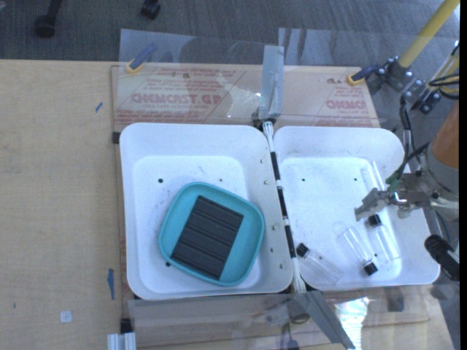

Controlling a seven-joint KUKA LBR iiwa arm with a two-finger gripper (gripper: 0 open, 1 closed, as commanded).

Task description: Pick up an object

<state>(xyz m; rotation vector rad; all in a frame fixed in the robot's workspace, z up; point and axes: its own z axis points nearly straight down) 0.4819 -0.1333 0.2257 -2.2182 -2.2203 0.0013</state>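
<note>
The clear vial (pixel 384 240) lies just below the pincer (pixel 371 204), long axis nearly vertical in frame; whether the pincer is apart or together, I cannot tell.

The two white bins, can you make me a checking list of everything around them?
Surface: wooden bench bearing left bin and right bin.
Job's things: teal tray holding a dark ribbed block, left bin; clear vials with black caps, right bin.
Clutter: nothing seen.
Grippers: gripper low over right bin, above the vials.
Cables: black cables along the arm.
Surroundings: clear panels, chair wheels.
</note>
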